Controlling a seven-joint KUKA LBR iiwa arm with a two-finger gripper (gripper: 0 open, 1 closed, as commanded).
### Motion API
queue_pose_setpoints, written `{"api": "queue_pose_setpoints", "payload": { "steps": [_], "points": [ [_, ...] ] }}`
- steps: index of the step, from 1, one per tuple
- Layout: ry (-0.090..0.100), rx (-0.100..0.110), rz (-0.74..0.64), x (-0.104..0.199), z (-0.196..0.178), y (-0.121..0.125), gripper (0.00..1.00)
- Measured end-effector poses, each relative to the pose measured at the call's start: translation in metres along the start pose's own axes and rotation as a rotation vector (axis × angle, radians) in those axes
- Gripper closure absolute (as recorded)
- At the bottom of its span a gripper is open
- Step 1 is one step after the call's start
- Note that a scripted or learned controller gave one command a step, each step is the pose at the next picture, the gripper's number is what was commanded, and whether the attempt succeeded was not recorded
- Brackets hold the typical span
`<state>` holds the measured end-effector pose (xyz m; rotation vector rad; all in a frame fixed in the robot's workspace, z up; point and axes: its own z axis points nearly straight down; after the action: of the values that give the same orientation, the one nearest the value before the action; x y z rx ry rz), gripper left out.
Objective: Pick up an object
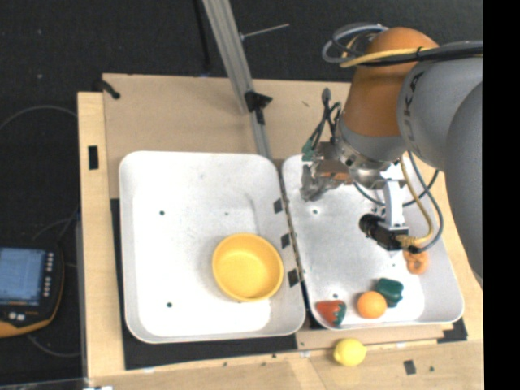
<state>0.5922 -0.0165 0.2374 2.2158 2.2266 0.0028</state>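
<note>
While end effector (313, 187) hovers over right bin's (341, 234) upper-left corner, orange ball (371, 305) lies toward near rim; finger state: cannot tell.

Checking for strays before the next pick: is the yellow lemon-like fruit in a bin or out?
Out. The yellow fruit lies on the bench board, just below the right bin's near rim.

The bench carries two white bins (146, 218), one yellow bowl (247, 266), one orange ball (371, 305), one green piece (391, 290), one red piece (330, 311) (partly cut by the rim), and one yellow lemon (349, 352).
</note>
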Motion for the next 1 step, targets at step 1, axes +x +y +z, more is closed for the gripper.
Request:
{"api": "queue_pose_setpoints", "payload": {
  "steps": [1],
  "points": [
    [-0.001, 0.0, -0.001, 0.0422, 0.0051, 0.0137, 1.0]
  ]
}}
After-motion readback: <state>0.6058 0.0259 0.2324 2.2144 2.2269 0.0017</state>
